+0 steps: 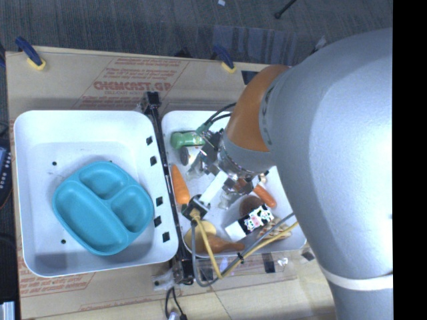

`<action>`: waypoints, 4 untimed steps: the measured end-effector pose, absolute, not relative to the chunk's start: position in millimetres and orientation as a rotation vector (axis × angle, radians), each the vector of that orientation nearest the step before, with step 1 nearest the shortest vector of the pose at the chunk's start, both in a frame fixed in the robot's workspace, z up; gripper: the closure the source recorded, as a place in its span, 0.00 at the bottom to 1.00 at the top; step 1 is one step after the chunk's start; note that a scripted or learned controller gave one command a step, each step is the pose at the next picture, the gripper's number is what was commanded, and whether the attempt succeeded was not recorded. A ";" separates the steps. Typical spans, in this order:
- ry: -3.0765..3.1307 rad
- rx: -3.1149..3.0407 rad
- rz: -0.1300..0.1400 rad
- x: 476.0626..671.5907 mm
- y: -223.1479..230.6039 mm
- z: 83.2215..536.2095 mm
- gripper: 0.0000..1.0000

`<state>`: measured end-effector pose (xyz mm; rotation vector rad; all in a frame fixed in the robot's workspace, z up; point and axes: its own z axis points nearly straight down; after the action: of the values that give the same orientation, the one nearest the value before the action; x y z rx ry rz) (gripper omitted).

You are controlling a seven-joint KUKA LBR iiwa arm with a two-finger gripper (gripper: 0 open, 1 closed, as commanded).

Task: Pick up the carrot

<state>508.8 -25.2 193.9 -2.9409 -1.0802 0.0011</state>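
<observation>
Seen lying along the left wall of the right bin (175, 122): the carrot (180, 187). Poised just right of it, the gripper (200, 159), finger spread impossible to tell. Likely snag: cables and neighbouring clutter fouling any grab.

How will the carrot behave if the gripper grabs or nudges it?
The carrot looks rigid and smooth, so it probably stays stiff but may slip. Its tapered, rounded shape suggests it could roll. It lies against the bin wall, which likely hampers a clean grasp.
</observation>
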 end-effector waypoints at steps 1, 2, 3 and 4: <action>-0.917 -2.998 0.012 534.2 -52.9 190.8 0.00; -0.850 -3.015 0.024 558.9 -96.8 130.5 0.00; -1.219 -2.885 0.011 475.5 -54.4 191.4 0.00; -1.053 -2.954 0.011 488.1 -41.3 190.8 0.00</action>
<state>488.1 -41.3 190.8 -2.9537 -1.0530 0.0108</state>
